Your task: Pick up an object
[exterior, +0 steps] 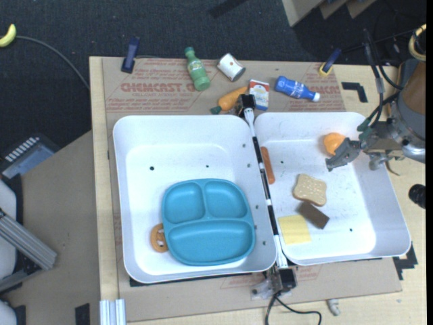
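Note:
My gripper (353, 153) hangs over the upper right part of the right bin (379, 202), low over its floor. An orange fruit (332, 141) lies just to its left, touching or nearly touching it. Lower in the same bin are a slice of toast (310, 189), a dark brown block (314, 214) and a yellow cheese slice (294, 229). An orange-red sausage (268, 166) lies along the bin's left wall. Nothing shows between the gripper's tips.
The left bin (135, 154) holds a blue divided plate (208, 221) and a small pretzel (158, 238) at its lower left. Behind the bins on the bench lie a green bottle (197, 70), a white can (231, 66), a small carton (258, 93) and a blue bottle (296, 89).

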`<state>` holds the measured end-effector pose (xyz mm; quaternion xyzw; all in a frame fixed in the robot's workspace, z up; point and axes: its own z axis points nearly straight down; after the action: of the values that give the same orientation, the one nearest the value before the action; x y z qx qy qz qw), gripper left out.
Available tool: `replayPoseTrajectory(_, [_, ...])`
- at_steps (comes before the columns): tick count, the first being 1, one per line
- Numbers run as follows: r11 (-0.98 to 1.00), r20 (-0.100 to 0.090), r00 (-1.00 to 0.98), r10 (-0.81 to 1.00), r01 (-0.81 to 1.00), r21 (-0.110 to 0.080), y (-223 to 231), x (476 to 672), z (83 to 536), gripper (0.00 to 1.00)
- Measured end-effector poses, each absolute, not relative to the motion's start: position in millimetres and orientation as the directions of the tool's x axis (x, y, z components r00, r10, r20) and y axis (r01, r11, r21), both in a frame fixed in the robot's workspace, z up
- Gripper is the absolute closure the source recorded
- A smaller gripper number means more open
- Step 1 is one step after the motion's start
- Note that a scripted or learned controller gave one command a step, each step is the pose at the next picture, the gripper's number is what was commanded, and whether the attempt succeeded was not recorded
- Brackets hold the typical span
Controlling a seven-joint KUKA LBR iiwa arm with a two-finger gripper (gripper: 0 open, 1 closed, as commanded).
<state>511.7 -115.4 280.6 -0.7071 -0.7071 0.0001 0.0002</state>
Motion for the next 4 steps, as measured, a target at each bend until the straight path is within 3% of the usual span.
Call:
replayPoseTrajectory(1, [-0.001, 0.001, 0.001, 1.0, 1.0, -0.003, -121, 505.3, 166, 0.0])
replayPoseTrajectory(2, [0.0, -0.001, 0.0, 1.0, 1.0, 0.005, -95, 526.0, 87, 0.0])
replayPoseTrajectory(3, [-0.001, -0.003, 0.001, 1.0, 1.0, 0.008, -117, 491.9, 87, 0.0])
replayPoseTrajectory(4, [-0.001, -0.004, 0.001, 1.0, 1.0, 0.008, -167, 515.5, 87, 0.0])
